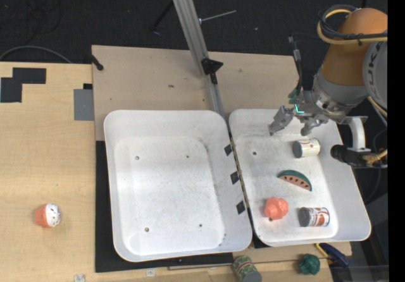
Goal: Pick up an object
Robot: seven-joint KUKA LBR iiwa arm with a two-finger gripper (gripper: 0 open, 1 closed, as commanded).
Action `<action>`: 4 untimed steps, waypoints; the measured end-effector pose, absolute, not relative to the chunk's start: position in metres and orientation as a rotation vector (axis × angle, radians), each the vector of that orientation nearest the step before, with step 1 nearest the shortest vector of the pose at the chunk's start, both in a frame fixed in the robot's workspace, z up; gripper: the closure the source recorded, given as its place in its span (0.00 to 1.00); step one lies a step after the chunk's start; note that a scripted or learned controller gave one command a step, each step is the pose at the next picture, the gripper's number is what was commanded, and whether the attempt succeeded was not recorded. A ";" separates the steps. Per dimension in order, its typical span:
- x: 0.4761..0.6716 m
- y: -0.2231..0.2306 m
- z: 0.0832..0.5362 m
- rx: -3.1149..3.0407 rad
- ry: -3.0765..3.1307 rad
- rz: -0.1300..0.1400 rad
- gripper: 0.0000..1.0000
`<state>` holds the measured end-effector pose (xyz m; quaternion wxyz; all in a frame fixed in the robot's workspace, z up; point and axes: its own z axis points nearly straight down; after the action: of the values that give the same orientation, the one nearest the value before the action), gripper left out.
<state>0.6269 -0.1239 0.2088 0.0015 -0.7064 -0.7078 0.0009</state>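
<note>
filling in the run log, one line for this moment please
gripper: open, above right bin, holding nothing | nearest: small white cylinder | also in bin: watermelon-slice toy, orange lump, red-and-white can

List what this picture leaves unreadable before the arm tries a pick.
- Label on the small can in the right bin: too small to read in the camera view.
- Dark jar and green object: cut off by the bottom edge.
- Face markings on the orange ball: too small.
</note>
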 end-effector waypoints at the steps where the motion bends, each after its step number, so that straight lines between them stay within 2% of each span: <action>1: 0.620 -0.116 0.157 -2.217 -2.216 0.007 0.00; 2: 0.622 -0.117 0.112 -2.216 -2.217 0.008 0.00; 3: 0.622 -0.116 0.091 -2.219 -2.220 0.004 0.00; 4: 0.622 -0.117 0.101 -2.223 -2.215 0.003 1.00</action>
<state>0.6221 -0.1168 0.1011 0.0017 -0.7084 -0.7058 0.0010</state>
